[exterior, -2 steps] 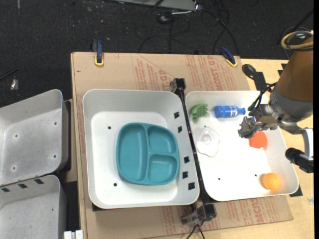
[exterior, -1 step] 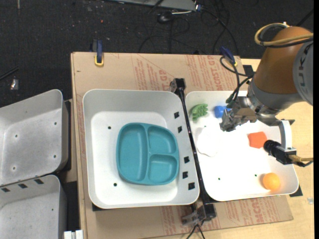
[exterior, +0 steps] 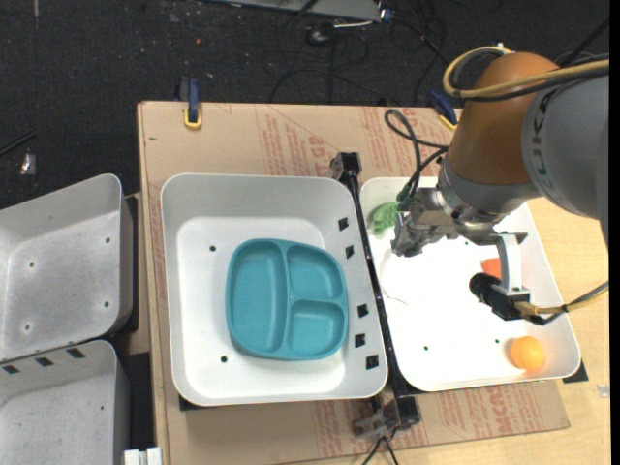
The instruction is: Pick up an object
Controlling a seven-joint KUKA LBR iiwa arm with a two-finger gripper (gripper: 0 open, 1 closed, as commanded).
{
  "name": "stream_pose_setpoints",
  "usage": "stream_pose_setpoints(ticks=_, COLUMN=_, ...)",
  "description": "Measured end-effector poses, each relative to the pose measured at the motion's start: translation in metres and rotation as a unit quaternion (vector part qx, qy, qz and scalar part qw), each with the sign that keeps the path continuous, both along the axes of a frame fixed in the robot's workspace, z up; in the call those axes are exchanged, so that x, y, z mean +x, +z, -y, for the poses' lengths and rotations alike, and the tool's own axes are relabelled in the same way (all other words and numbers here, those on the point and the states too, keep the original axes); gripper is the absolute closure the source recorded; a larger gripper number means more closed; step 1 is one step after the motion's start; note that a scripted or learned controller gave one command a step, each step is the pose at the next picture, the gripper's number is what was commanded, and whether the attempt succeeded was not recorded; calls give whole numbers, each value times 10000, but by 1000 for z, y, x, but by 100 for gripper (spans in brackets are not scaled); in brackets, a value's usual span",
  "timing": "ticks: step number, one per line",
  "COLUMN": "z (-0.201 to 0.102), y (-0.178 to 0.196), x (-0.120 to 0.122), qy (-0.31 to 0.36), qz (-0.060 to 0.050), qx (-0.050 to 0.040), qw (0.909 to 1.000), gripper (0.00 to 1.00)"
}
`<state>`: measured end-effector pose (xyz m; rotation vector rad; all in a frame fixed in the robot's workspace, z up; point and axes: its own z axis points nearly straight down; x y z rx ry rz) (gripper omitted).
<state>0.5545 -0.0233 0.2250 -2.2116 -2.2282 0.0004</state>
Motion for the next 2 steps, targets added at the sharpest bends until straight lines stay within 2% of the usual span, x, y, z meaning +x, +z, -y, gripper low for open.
stream_pose_setpoints(ticks=1, z=-50, y=11, x=10, qy=0, qz=17, qx=-1, qw=10000, gripper=100)
stream_pose_setpoints(ticks=2, z=-101, y=-1, x=20, qy=1, qz=10, qx=-2, qw=10000, gripper=100)
